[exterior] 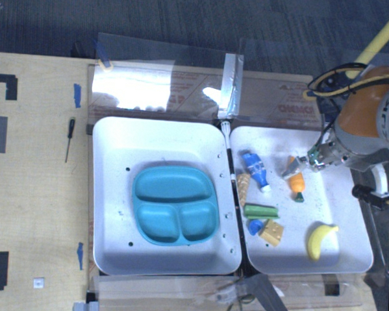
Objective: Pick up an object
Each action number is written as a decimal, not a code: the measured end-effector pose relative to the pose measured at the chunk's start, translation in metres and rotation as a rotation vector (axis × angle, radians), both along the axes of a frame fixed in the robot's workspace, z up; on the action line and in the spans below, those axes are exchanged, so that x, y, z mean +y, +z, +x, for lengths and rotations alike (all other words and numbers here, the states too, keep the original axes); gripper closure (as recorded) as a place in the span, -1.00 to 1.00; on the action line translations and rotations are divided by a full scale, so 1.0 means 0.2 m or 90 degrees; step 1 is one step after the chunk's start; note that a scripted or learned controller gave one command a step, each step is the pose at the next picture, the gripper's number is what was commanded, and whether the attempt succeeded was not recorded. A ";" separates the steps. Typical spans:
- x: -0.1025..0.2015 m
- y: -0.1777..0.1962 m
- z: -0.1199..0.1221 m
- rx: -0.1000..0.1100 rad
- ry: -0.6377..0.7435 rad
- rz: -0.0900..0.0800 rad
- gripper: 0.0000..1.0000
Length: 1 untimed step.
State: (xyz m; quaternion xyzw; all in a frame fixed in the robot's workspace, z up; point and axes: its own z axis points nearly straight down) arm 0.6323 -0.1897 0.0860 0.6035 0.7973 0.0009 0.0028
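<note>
The orange toy carrot (298, 184) lies in the right bin (357, 222), just below the gripper (303, 162). Judged light, rigid and smooth – grasp across its thick middle, not the green tip. Whether the gripper is released or clenched cannot be told. Nearby: blue bottle (255, 169), green stick (261, 211), banana (320, 240) – all apart from the carrot.

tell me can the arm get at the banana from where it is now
Probably yes. The banana lies by itself near the front of the right bin, with bare floor around it and nothing on top. The gripper hangs farther back, near the toy carrot, with nothing in between.
</note>
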 end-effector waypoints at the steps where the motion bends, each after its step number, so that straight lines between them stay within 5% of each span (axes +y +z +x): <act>1: 0.00 0.07 0.01 -0.006 0.001 -0.001 1.00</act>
